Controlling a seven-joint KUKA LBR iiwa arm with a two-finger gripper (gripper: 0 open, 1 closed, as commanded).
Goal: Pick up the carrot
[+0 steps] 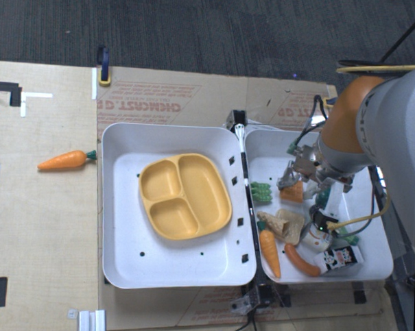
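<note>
Carrot in right bin, claw above, grip unclear, cardboard print mirrored, perhaps unreadable.

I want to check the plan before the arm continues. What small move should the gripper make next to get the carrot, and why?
Probably shift the gripper toward the bin's near-left corner. It hangs over an orange piece further back, while the carrot lies beside the bin's left wall, apart from it.

Bright even overhead light, soft shadows, mild glare, slightly soft focus
</note>
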